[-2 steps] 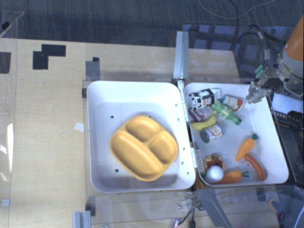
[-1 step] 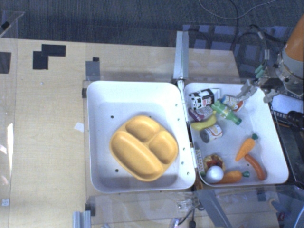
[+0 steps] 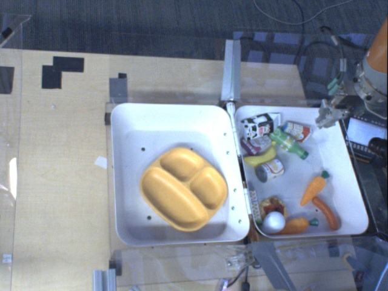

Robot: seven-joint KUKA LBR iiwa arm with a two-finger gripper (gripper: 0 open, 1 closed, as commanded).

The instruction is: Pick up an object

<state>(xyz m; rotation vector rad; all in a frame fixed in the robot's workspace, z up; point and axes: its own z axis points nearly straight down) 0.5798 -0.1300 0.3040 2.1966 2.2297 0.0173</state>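
1. White ball, nearest the camera, at the near edge of the right bin; an orange carrot-like piece lies touching it, a small patterned item just behind.
2. Reddish sausage-shaped toy and toy carrot, in the near right part of the same bin, close together.
3. Small can, toy banana, green bottle, black-and-white carton and red-labelled packet, clustered in the far left part of the bin.
4. Left bin, holding a yellow three-compartment dish.
5. Gripper, above the far right corner of the right bin, carrying nothing. Whether its jaws stand apart or together cannot be told at this size.
6. Step in hand, as judged: approach, with no object yet selected by contact. The red-labelled packet and green bottle lie nearest, to the left of the gripper and apart from it; the carrot lies nearer the camera.
7. Next move, as judged: travel over one item, alignment across its narrow axis, then descent.
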